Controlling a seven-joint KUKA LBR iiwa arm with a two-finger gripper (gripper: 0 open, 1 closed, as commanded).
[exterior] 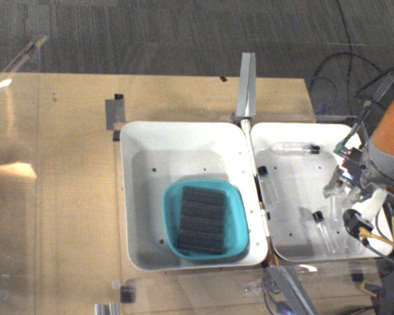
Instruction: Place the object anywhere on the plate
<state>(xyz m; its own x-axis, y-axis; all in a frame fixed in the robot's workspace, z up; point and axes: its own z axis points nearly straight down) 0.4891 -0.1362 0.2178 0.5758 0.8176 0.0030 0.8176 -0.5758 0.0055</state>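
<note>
Dark ridged block (202, 219) lay flat on the turquoise plate (236, 207), inside the left bin (137, 188). Gripper (345, 181) sat over the right bin (290, 237), near its right rim, well apart from the plate. Jaw state couldn't be told, too cluttered. Possibly a clear syringe (293, 147) by the far wall.

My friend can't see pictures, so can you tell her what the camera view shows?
A dark grey ridged block lies on a turquoise plate inside the left white bin. In the right white bin lie clear plastic syringes, and the grey robot arm reaches over that bin's right side.
</note>
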